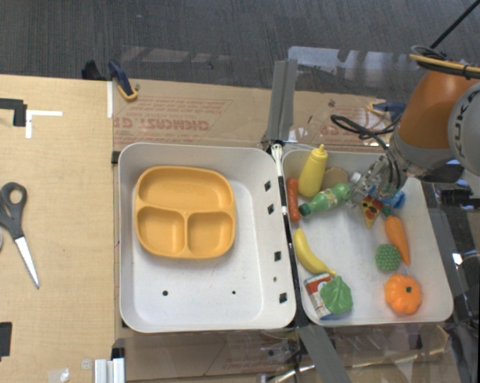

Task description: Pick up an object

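Nearest the camera, in the right bin (438, 256), lie a green-leaf packet (331, 296) and an orange pumpkin (402, 294). Farther back sit a banana (309, 252), a green ball (388, 257), a carrot (396, 237), a yellow mustard bottle (312, 171) and a green bottle (328, 199). The arm's jaws (374, 186) are down at the green bottle's cap end, beside small red and blue pieces; whether they are open or closed, or grip anything, cannot be told. A yellow divided plate (186, 212) rests in the left bin (197, 303).
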Tool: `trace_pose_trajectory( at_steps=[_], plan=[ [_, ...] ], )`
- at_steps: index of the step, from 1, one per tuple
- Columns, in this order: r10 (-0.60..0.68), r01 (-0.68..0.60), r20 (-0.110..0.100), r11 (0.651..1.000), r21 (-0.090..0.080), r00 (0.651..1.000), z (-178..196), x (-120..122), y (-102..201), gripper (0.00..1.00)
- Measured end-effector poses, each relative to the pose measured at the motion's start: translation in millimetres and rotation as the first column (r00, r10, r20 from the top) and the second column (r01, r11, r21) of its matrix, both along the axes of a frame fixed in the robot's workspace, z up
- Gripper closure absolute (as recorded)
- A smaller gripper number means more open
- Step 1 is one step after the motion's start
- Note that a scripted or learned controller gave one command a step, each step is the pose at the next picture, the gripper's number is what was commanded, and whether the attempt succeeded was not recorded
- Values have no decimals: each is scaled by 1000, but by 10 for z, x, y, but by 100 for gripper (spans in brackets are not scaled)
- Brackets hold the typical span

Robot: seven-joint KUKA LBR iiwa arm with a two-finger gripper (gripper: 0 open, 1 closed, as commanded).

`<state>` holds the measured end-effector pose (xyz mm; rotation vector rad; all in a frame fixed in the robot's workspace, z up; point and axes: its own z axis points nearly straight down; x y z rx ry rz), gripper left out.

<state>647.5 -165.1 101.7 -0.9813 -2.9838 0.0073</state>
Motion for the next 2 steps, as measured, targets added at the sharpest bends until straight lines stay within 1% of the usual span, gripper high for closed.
trace_pose_trajectory(
  at_steps=[1,2],
  plan=[
    [-27,27,4,1000,4,1000,1023,-511,366,100],
    [-10,10,3,1000,4,1000,-98,-1179,412,100]
  ],
)
